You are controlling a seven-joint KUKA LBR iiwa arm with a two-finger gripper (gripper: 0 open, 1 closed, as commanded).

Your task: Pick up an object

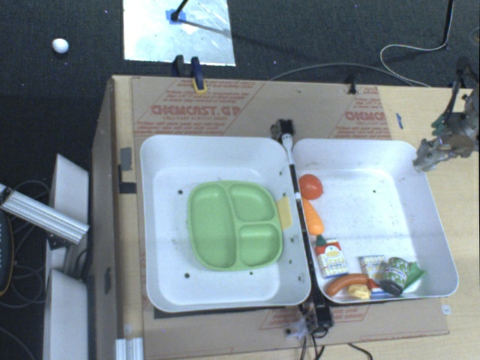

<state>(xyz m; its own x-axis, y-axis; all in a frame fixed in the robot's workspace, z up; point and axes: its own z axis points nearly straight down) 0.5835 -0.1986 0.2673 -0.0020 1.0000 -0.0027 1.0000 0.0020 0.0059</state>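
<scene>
Sausage [347, 283], packets and can [391, 274] crowd the right bin's [420, 201] near edge; gripper [433, 150], opening unreadable, hangs at its far-right corner.

The grey metal gripper [442, 147] at the far right corner of the white right-hand plastic bin [390, 156] is cut off by the picture's edge and blurred, so its fingers cannot be read. In that bin's near corner, the dark green round packet [393, 274] partly covers a small printed packet [372, 265], whose label is too small to read.
</scene>
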